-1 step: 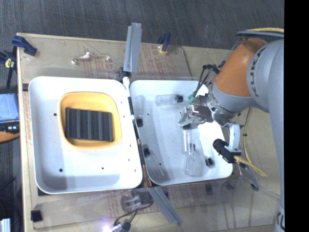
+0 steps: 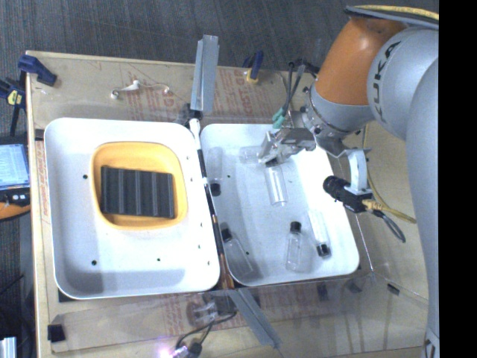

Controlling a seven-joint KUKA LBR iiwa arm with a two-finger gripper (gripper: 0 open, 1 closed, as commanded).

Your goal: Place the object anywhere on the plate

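Your end effector (image 2: 277, 146) hangs low over the right bin (image 2: 339, 263), above a clear vial (image 2: 276, 185) lying there; whether it's open or closed, you can't tell. The plate (image 2: 138, 155) waits in the left bin (image 2: 67, 267), so any vial needs carrying across

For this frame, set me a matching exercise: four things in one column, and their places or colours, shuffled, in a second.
Things:
1. plate
2. dark ridged block
3. clear vials
4. gripper

Places or colours:
A. lying scattered in the right bin
B. yellow, in the left bin
C. over the top of the right bin, above a vial
D. resting on the plate

Pairs: 1-B, 2-D, 3-A, 4-C
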